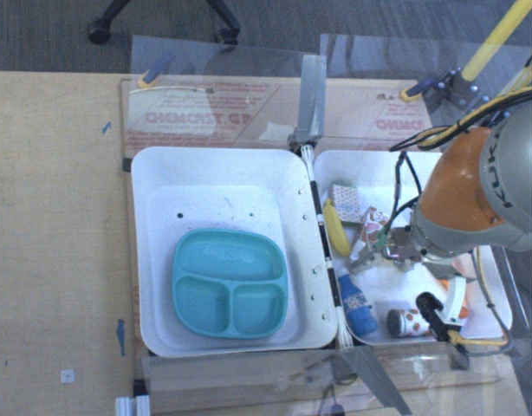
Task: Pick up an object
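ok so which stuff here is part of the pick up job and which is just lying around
Job in hand:
- end effector, low in the right bin
- yellow banana
- blue bottle
- small patterned packet
- small brown-and-white container

Just lying about:
- teal divided plate in the left bin
- office chair base

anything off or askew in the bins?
Nothing spilled or damaged. The teal three-compartment plastic tray sits slightly skewed in the left white bin. The yellow banana leans against the right white bin's left wall.
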{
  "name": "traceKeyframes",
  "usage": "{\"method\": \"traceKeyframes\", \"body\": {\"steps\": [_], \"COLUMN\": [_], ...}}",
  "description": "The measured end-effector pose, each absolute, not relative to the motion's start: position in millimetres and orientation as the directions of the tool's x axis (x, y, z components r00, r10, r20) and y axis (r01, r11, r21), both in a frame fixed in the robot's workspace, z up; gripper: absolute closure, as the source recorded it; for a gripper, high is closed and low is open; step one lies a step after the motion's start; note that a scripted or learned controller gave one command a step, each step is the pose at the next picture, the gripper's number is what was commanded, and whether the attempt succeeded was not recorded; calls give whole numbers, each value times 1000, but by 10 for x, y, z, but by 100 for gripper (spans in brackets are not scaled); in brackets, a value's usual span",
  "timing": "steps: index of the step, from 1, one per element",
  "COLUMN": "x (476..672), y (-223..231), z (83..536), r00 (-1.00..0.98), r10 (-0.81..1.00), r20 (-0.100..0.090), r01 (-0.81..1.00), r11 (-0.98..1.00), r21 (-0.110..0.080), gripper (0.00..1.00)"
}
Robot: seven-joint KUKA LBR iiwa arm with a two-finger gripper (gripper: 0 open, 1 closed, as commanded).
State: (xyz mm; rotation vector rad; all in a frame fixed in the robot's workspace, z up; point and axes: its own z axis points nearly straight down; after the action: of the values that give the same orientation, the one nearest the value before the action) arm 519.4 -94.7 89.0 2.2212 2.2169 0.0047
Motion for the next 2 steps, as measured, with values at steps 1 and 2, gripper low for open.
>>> {"method": "traceKeyframes", "body": {"steps": [1, 2], "x": [5729, 5877], "y": [-931, -946], "z": [894, 883], "r00": [0, 0], "r10": [1000, 1000], "r20": [-3, 1], "r01": [1000, 1000], "r11": [0, 0], "r21": [8, -2], "gripper": [0, 0]}}
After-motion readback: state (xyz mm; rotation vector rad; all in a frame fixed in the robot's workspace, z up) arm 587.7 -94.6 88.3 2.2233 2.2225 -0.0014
